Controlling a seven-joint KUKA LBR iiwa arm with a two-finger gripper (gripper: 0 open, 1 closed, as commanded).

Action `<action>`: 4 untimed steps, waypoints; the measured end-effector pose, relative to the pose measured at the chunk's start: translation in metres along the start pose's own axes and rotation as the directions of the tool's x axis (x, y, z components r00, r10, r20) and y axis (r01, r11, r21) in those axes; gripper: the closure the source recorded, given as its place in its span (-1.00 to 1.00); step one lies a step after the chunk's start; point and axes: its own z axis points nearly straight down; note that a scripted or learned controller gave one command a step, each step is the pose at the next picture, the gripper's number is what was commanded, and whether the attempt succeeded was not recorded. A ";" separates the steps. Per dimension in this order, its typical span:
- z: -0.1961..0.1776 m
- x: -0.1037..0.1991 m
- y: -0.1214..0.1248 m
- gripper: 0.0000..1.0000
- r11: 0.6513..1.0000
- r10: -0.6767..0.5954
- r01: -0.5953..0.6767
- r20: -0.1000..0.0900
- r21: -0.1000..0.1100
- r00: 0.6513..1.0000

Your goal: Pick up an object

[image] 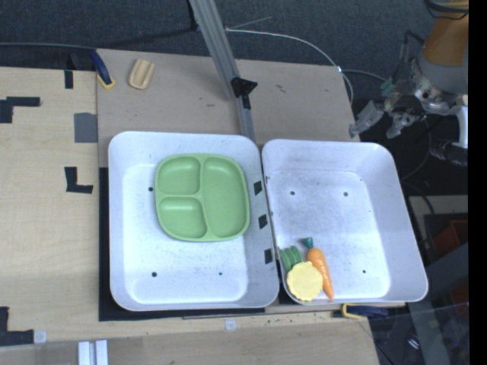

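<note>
wooden bench carries two white bins; left bin (pixel 129 280) holds a green divided plate (pixel 202 197), right bin (pixel 380 204) has a carrot (pixel 320 269), yellow disc (pixel 304 281) and green piece (pixel 291 257) bunched at its 7 o'clock corner. gripper (pixel 378 119) hangs off the bin's 1 o'clock corner, its fingers spread with nothing between them. carrot looks light, stiff, smooth plastic; pinch across its middle

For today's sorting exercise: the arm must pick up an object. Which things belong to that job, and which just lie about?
Job: gripper; carrot, yellow disc, green toy, green plate, all in bins.
Lying about: tan block, blue-yellow clip, on the bench.
</note>
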 end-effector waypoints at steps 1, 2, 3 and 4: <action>0.000 0.000 0.000 -1.00 1.000 0.000 0.000 0.000 0.001 1.000; 0.065 0.004 -0.002 -1.00 1.000 0.000 0.000 -0.001 0.006 1.000; 0.120 0.004 -0.014 -1.00 1.000 0.001 -0.001 -0.001 0.006 1.000; 0.162 0.005 -0.014 -1.00 1.000 0.000 0.000 0.001 0.001 1.000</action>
